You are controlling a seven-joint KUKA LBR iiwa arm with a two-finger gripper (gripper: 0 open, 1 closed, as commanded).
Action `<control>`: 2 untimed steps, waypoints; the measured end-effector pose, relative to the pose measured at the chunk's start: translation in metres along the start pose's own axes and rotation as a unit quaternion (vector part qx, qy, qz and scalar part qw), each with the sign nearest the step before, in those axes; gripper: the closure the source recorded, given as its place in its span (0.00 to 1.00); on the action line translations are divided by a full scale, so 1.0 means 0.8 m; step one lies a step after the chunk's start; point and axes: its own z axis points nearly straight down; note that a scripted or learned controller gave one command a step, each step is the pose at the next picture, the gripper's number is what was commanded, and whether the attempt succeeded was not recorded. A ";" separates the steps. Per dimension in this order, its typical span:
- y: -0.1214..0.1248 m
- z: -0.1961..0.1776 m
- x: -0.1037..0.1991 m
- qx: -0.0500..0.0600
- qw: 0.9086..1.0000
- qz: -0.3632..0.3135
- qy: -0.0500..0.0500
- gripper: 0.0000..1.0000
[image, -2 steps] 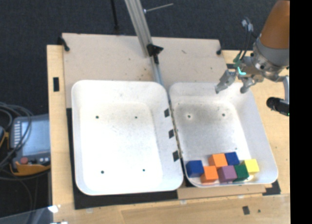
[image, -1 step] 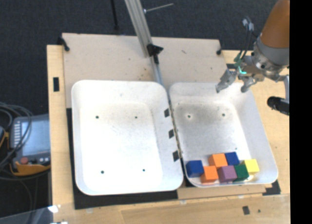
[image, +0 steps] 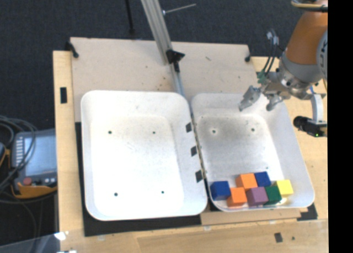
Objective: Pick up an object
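Several small coloured blocks lie bunched at the near edge of the right bin (image: 276, 136): a blue block (image: 220, 189), two orange ones (image: 247, 180) (image: 237, 195), a purple one (image: 256, 195), a green one (image: 273, 193), a yellow one (image: 284, 187) and a second blue one (image: 262, 178). My gripper (image: 259, 101) hangs over the far right corner of that bin, well away from the blocks. Its two fingers are spread apart with nothing between them.
The left bin (image: 138, 152) sits beside the right one. A slanted aluminium rail (image: 157, 20) rises from the bench behind the gap between the bins. A grey control box (image: 33, 158) with cables stands off the bench to the left.
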 end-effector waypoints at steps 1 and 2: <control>-0.010 0.071 0.005 0.000 1.000 0.001 0.000 0.00; -0.011 0.136 0.004 0.000 1.000 0.003 0.000 0.00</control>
